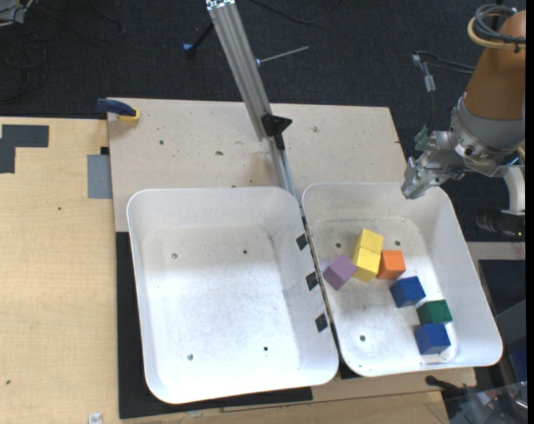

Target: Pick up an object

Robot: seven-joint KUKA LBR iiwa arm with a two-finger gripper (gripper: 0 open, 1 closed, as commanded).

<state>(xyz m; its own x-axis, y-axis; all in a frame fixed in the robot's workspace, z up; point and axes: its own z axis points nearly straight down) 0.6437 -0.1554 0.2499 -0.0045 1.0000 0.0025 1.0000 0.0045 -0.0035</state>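
Right bin [466, 263]: six blocks clustered, yellow block [369, 253] central. Gripper [415, 184] poised above far rim, pre-descent; jaws' opening indiscernible, nothing visibly held.

Two bins sit side by side on the desk [205, 140], the left bin [161, 210] and the right bin [466, 263] touching along their inner walls. In the right bin six blocks [391, 281] lie clustered, trailing from its middle toward its near right corner. The hand [415, 184] hangs over that bin's far rim, and a metal rail [245, 64] slants away behind the bins.
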